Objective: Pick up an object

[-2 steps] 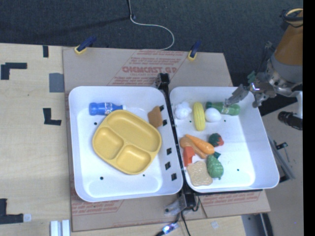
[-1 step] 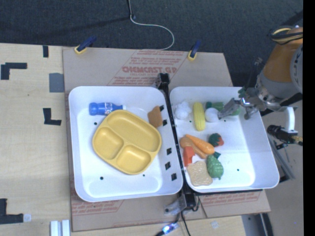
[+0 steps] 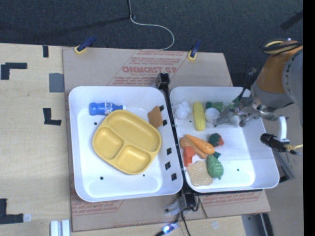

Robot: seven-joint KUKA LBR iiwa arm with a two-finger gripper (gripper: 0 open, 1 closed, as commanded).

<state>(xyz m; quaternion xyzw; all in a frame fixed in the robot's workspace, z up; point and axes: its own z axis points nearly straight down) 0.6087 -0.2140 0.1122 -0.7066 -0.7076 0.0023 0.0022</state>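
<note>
Fingers of the hand [image 3: 222,117] look spread, we think, gripping nothing, low over the right bin [image 3: 256,173] just right of the corn cob [image 3: 198,115]. We see that smooth yellow cob lying lengthwise, pointing away from us toward the bin's far wall. Left of it sits a lumpy white piece [image 3: 182,110]; nearer us lie a tapered orange carrot [image 3: 199,143] and a speckled bread slice [image 3: 199,173].

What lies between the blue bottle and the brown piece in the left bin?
In the camera view, the upper edge of the yellow divided plate lies between the blue bottle and the brown piece, with bare white floor of the left bin above it.
</note>
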